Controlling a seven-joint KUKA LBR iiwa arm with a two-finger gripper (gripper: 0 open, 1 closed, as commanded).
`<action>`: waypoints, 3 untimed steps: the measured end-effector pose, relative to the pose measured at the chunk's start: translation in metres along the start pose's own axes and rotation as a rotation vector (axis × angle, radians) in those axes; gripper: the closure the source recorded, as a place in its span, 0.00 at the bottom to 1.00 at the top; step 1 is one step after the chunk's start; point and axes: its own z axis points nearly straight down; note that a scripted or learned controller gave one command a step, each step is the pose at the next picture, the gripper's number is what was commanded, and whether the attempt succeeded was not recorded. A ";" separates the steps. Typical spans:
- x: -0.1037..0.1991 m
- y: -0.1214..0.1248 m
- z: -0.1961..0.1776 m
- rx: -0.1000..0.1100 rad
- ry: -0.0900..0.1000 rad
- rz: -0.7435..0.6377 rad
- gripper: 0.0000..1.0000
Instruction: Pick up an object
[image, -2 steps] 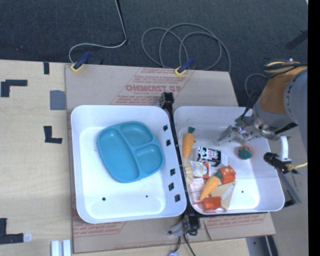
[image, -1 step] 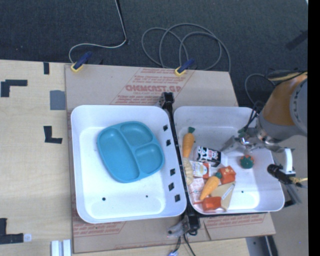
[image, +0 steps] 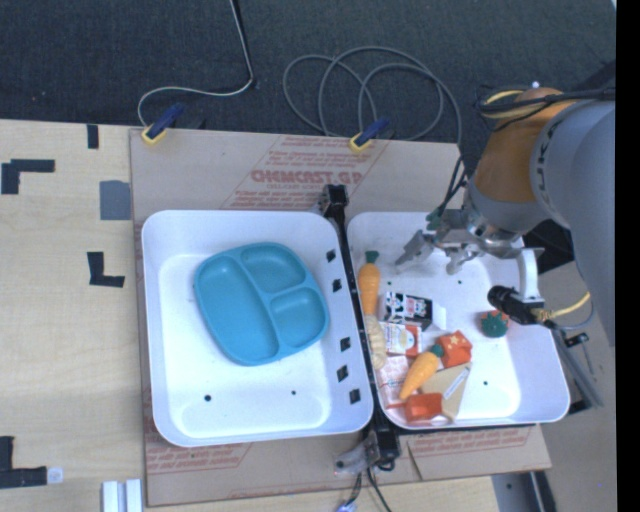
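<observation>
the worktop (image: 60, 300) bears two shallow white bins side by side on a brown cardboard sheet (image: 290, 175). the left bin (image: 165, 400) holds a blue divided plate (image: 262, 302), set toward its upper middle, with bare white floor along the lower edge and the left wall. the right bin (image: 535, 385) holds the loose things, crowded against its left wall and lower edge: an orange carrot (image: 369, 288) near the divider, a black-and-white carton (image: 408, 308) just right of it, a second carrot (image: 420, 373) lying at a slant, a red block (image: 454, 348) touching that heap, another red piece (image: 424, 406) at the lower rim, and a small teal and red ball (image: 492, 324) apart to the right. the upper part of this bin and its lower right corner are open floor. the claw (image: 437, 252) hangs over that open upper part, its fingers spread apart and gripping nothing, above the carton and clear of the heap. the grey arm with its orange band (image: 510, 150) reaches over the bin's right upper rim. cables (image: 360, 95) loop on the dark floor beyond.
</observation>
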 end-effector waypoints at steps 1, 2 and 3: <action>0.017 -0.058 0.057 -0.002 -0.001 0.002 0.00; 0.021 0.000 0.059 0.070 -0.010 -0.002 0.00; 0.018 0.047 0.058 0.000 -0.004 0.002 0.00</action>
